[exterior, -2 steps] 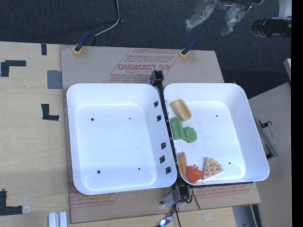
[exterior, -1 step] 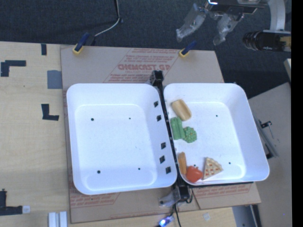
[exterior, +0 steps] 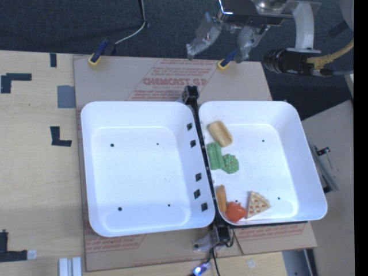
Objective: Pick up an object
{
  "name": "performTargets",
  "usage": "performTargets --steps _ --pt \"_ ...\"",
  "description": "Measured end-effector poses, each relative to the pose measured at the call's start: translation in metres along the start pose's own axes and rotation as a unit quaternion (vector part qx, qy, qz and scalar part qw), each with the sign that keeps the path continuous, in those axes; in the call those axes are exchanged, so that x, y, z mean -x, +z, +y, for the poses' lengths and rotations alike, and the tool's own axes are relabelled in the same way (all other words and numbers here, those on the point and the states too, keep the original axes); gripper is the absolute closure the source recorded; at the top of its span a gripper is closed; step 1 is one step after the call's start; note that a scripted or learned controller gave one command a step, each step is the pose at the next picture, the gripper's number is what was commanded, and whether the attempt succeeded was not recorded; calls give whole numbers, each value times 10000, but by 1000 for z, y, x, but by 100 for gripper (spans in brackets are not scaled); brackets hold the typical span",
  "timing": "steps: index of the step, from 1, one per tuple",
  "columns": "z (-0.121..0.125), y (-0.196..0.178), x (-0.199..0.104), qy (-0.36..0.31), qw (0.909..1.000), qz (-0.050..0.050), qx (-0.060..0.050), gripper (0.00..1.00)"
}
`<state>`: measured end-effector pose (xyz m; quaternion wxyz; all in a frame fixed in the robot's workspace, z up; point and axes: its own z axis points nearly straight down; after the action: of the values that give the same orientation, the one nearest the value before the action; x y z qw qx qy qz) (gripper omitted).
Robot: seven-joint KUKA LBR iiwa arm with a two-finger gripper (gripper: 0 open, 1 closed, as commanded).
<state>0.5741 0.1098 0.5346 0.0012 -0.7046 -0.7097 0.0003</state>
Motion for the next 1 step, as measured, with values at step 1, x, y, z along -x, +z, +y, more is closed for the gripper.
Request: performTargets --steps 1 --pt "-14 0 -26 14 10000 -6 0 0"
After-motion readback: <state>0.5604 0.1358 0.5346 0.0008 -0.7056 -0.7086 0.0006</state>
